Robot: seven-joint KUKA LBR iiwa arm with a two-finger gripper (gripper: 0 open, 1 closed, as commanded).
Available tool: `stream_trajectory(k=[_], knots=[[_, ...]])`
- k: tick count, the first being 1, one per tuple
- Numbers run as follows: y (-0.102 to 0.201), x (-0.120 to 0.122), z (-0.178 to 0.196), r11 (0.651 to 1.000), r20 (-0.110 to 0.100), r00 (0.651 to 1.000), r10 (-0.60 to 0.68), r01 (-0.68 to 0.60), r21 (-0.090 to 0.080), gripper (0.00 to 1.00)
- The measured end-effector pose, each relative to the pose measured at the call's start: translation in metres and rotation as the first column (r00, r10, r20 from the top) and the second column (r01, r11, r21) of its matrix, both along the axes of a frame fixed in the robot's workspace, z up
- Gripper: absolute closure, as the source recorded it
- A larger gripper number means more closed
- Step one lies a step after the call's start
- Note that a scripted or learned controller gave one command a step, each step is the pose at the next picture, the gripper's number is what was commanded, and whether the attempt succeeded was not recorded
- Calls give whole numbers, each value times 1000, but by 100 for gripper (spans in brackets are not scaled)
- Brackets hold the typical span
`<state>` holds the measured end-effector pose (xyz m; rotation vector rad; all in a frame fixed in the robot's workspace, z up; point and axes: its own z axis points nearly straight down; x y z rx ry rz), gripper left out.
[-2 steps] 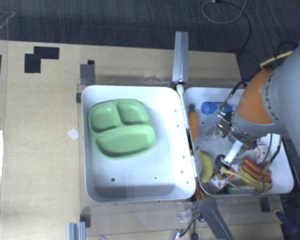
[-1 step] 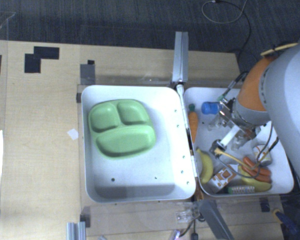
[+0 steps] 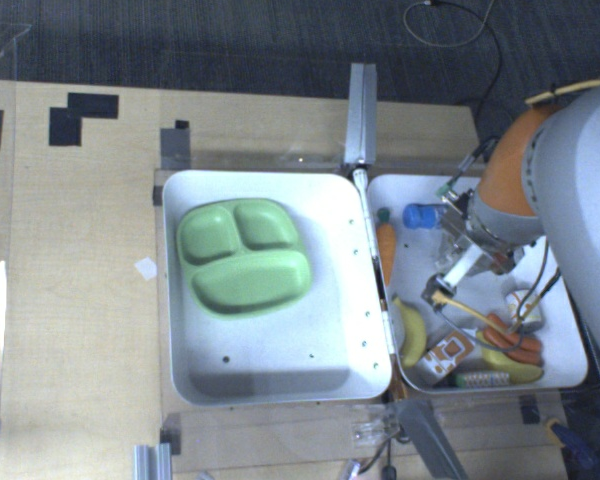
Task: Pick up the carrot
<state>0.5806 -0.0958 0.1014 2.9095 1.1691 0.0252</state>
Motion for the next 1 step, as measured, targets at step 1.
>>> stream_trajectory(k=[1], knots=[[67,-34,84,992,-14,992,126,-126,0,100]])
